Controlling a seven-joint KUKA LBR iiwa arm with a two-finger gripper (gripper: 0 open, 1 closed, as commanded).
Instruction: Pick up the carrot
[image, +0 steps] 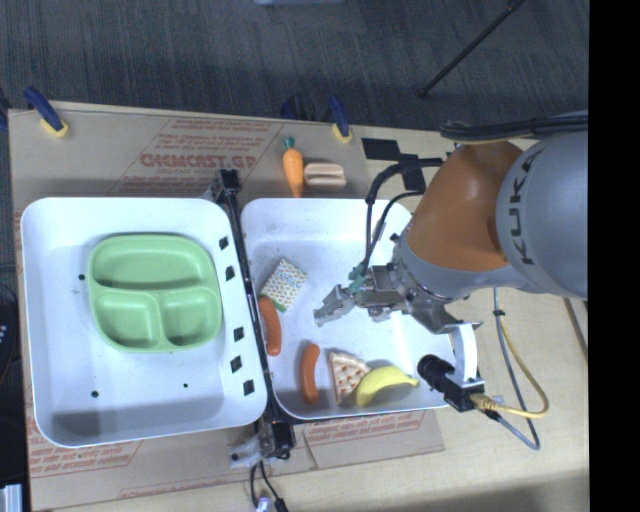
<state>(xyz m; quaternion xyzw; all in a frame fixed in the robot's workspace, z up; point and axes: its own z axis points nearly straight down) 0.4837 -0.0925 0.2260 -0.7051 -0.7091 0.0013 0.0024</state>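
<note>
The carrot (291, 170), orange with a green top, lies on the cardboard behind the right bin, outside both bins, right beside a small hot dog bun (324, 176). My gripper (332, 305) hangs over the middle of the right bin (400, 215), pointing left, well in front of the carrot and apart from it. I see nothing held in it. The grey arm with its orange band (460, 220) covers the bin's right side.
In the right bin lie a checkered piece (284, 283), a sausage (270, 325) by the left wall, another sausage (310, 372), a pizza slice (347, 375) and a banana (385, 382). A green divided plate (155, 290) sits in the left bin (50, 330).
</note>
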